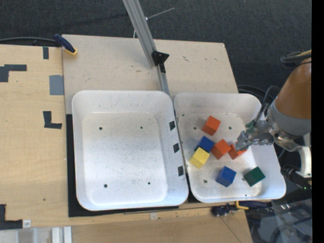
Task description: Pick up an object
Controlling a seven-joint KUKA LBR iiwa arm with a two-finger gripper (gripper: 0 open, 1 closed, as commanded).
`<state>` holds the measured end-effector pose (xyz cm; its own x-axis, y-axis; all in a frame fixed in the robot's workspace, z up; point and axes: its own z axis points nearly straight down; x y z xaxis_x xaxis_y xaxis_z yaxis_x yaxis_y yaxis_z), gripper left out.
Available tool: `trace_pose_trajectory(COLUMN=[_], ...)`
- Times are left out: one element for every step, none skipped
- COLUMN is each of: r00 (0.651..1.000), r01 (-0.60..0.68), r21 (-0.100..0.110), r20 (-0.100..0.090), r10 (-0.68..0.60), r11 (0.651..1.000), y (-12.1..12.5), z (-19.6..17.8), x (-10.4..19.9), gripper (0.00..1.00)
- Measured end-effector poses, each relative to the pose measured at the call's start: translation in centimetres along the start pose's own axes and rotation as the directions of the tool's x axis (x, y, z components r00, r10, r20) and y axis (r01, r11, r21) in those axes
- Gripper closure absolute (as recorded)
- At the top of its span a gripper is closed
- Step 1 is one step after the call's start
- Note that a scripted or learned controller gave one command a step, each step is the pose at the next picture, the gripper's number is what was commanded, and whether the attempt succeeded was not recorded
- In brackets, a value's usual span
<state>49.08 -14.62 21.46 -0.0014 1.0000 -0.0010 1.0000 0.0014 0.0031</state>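
The arm [296, 103], grey with an orange band, reaches in from the right and bends down over the right bin [195, 105], one of two shallow white bins set side by side on the pale wooden surface [111, 59]. Its tool [243, 142] is lowered to the floor of that bin near the right wall, and whether it is open or closed cannot be told at this size. A small red block [236, 152] lies directly under and against the tip of the tool, partly covered by it, so it is unclear whether the block is actually gripped or just touched. Just to the left of that red block, touching or nearly touching it, sits an orange-red cube [220, 149]. A blue cube [205, 144] is next on the left, with a yellow cube [199, 157] just below it and in contact with it. Another orange cube [212, 125] stands apart, higher in the bin. Toward the near edge lie a second blue cube [226, 176] and, to its right, a dark green cube [254, 176], both apart from the tool. The left bin [81, 105] adjoins the right one along its edge. A slanted metal pole [137, 19] crosses the surface above the bins.
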Motion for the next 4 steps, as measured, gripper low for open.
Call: trace_pose_trajectory(r00=[1.0,1.0,1.0,1.0], r01=[0.004,0.006,0.006,0.007], r21=[0.004,0.005,0.004,0.004], r20=[-0.003,-0.003,-0.003,-0.003], r10=[-0.004,-0.006,-0.006,-0.007], r11=[1.0,1.0,1.0,1.0], y=[0.7,2.7,4.4,5.8], z=[-0.4,0.1,-0.9,-1.9], x=[4.3,9.4,14.6,20.3], gripper=[1.0,1.0,1.0,1.0])
